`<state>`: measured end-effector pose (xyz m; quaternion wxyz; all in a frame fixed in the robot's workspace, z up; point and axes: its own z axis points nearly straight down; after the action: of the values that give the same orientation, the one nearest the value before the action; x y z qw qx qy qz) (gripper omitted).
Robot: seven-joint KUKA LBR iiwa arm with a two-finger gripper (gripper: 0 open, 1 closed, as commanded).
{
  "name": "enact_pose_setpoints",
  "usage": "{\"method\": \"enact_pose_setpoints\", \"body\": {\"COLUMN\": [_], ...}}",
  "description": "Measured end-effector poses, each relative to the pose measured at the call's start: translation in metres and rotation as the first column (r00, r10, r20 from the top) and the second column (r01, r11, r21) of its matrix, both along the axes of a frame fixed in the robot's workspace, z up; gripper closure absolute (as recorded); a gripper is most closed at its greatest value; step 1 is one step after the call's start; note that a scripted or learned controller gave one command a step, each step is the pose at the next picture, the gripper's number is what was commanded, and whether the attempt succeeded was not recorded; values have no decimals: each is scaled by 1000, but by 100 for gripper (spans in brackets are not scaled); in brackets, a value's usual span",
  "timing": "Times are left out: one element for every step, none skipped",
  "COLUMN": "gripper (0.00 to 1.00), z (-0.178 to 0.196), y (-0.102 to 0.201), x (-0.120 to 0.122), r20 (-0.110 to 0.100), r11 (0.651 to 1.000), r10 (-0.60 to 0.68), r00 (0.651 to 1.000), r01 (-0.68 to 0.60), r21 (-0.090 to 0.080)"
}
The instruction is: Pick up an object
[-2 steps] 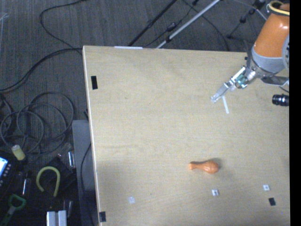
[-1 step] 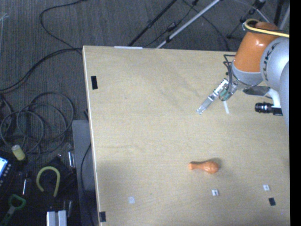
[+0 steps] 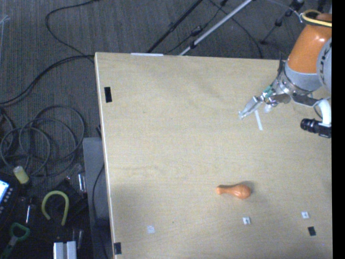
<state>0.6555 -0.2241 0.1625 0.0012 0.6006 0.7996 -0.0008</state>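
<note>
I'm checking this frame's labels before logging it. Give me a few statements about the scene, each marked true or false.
1. An orange pear-shaped object lies on the wooden tabletop. True.
2. The pincer grips the orange object. False: it hangs apart from it, nearer the table's far edge.
3. The arm enters from the picture's right. True.
4. The orange object stands upright. False: it lies on its side, narrow end pointing left.
</note>
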Motion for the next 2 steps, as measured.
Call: {"method": "enact_pose_setpoints", "body": {"gripper": [0, 100], "z": [-78, -68], "y": [2, 3], "x": [13, 14], "r20": [-1, 0], "r11": [984, 984], "r10": [177, 178], "r00": [984, 984], "r01": [-177, -178], "r21": [1, -2]}}
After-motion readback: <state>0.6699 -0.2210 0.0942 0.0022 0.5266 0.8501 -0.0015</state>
